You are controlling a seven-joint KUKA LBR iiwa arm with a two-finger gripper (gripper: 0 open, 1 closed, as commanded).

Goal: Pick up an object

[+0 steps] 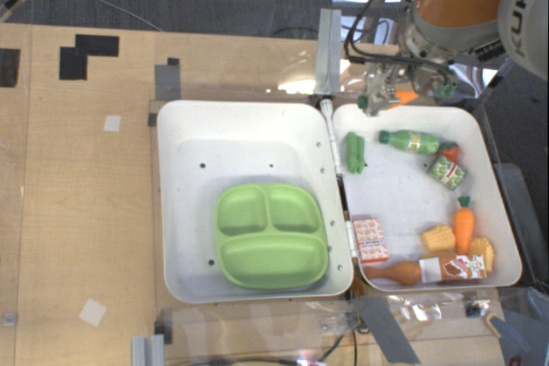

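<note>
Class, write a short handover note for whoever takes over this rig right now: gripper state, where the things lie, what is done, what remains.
Gripper: above the far edge of the right white bin, with something small and orange at it; grip and finger state unclear.
Right bin: green plastic bottle, green pepper-like toy, orange toy carrot, small red-and-white carton.
Left white bin: green divided plastic tray.
Done: no confirmed pick.
Left: secure one object and lift it.
</note>
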